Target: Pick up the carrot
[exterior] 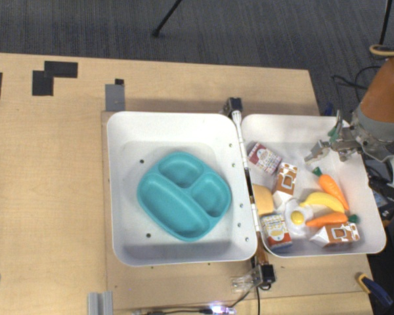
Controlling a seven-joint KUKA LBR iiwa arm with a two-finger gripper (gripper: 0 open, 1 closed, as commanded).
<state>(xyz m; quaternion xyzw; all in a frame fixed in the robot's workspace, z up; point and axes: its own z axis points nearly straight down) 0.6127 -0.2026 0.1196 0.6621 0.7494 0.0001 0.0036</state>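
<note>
Your metal two-finger gripper (320, 151) hangs in the right-hand shallow white plastic bin (295, 126) with its fingers spread apart and nothing between them. The nearest orange plastic carrot with a green stub (331, 188) lies just at its 5 o'clock, slanting toward the yellow plastic banana (323, 201). A second orange carrot (328, 220) lies at 6 o'clock, beyond the banana. Turn the fingers across the near carrot's narrow width, centre on its middle, descend clear of the banana, then close
</note>
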